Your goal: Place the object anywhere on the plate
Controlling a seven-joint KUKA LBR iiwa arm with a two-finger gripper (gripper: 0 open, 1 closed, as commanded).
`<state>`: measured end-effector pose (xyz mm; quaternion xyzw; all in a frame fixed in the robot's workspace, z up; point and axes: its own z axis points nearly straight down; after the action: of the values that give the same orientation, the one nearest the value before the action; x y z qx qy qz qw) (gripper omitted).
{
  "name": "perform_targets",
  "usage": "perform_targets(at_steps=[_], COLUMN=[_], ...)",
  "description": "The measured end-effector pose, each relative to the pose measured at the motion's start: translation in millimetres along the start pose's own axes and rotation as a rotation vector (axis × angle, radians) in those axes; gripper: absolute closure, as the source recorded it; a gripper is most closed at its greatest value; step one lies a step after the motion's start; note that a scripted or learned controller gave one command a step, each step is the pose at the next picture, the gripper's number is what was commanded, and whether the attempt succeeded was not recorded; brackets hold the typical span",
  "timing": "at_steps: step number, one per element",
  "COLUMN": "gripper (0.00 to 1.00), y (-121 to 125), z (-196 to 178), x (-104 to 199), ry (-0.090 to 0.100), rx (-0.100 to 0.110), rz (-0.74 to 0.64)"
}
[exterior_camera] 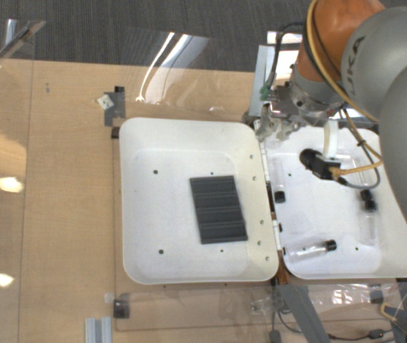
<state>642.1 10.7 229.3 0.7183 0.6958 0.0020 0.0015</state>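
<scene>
A dark grey ridged plate (pixel 218 209) lies flat in the middle of the left white bin (pixel 139 191). In the right bin (pixel 396 263), a clear tube with a black cap (pixel 310 248) lies near the front edge. A second clear tube with a dark end (pixel 368 209) lies along the right side. A small black piece (pixel 279 196) rests by the left wall. My gripper (pixel 266 125) hangs over the back left corner of the right bin, near the rim between the two bins, and I see nothing held in it.
The grey arm with its orange band (pixel 339 13) covers the upper right and hides the right bin's back right part. A small bracket (pixel 115 106) stands on the wooden bench behind the left bin.
</scene>
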Motion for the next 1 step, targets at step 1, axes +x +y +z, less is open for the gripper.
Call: perform_targets(at_steps=[1], gripper=[1.0], y=[-54.0], z=[27.1], x=[44.8], ry=[-0.001], rx=[0.004], rz=[0.496])
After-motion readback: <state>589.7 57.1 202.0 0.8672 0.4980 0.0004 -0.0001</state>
